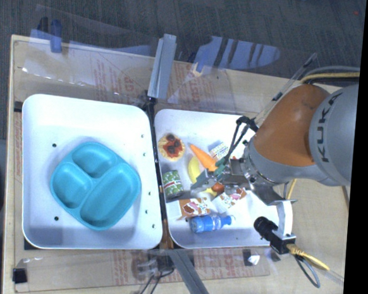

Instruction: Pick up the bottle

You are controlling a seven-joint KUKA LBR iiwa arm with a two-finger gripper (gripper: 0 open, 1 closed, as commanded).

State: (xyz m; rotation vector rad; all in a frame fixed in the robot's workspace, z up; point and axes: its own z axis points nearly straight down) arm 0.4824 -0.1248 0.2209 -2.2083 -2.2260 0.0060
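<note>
Bottle (209, 224) lies ungrasped, lower middle of right bin (253, 240). My gripper (223, 178) hangs above it; jaw state unclear.

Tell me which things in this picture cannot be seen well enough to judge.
- Gripper, camera view: lost among small items under the wrist; open or shut is unclear.
- Small packets beside the bottle: too small to identify.
- Right bin: the arm covers its right part.
</note>
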